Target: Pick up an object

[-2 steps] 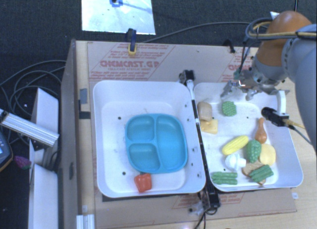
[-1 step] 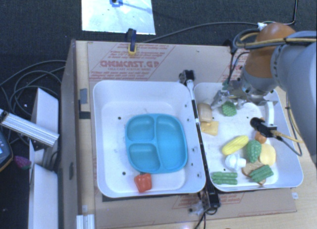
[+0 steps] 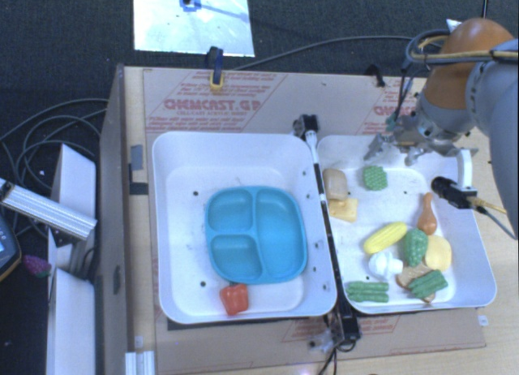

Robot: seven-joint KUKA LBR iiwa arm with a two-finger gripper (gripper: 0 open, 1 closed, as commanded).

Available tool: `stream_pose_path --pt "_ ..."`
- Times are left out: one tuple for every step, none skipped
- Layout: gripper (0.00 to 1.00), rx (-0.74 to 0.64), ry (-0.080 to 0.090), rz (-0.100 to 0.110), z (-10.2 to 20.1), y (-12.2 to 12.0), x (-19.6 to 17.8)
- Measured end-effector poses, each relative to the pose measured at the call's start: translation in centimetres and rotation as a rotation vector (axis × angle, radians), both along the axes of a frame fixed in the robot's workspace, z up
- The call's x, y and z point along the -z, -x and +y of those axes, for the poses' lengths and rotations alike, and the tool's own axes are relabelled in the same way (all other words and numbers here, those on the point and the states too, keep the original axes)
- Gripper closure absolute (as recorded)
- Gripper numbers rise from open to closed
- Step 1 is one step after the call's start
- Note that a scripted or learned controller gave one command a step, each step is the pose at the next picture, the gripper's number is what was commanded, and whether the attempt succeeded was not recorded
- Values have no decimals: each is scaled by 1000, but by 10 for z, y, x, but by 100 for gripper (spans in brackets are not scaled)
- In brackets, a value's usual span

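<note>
The right bin (image 3: 466, 203) holds eleven toy foods. A green knobbly piece (image 3: 374, 177) lies near its back edge, with a tan roll (image 3: 335, 180) against the left wall and a cheese wedge (image 3: 344, 209) touching the roll's front end. An orange drumstick (image 3: 426, 213) lies toward the right wall. The rest are packed at the front: a corn cob (image 3: 385, 237), a green pepper (image 3: 415, 245) touching it, a lemon (image 3: 438, 253) beside the pepper, a white bulb (image 3: 383, 265), a brown slice (image 3: 412, 274) half covered by a green pod (image 3: 427, 283), and a bean bundle (image 3: 367, 290) at the front edge.

The left bin (image 3: 182, 174) holds one blue plate (image 3: 255, 231) with three compartments, at its middle, and one red pepper (image 3: 234, 299) just beside the plate's front edge.

The arm (image 3: 474, 69) comes in over the right bin's back right corner, wrist bent down. The gripper (image 3: 396, 148) hangs over the back edge, just behind the green knobbly piece and apart from it; its fingers look spread, with nothing between them. Nothing lies between the gripper and that piece.
</note>
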State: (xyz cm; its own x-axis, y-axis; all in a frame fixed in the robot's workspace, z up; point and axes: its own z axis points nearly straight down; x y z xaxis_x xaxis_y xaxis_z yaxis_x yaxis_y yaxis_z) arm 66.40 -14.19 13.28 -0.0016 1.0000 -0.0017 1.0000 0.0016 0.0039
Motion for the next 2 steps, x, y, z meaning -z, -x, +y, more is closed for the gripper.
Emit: stream_pose_path --pt "0 -3 -1 2 14 -5 49" --pt "0 0 0 0 -1 -6 12"
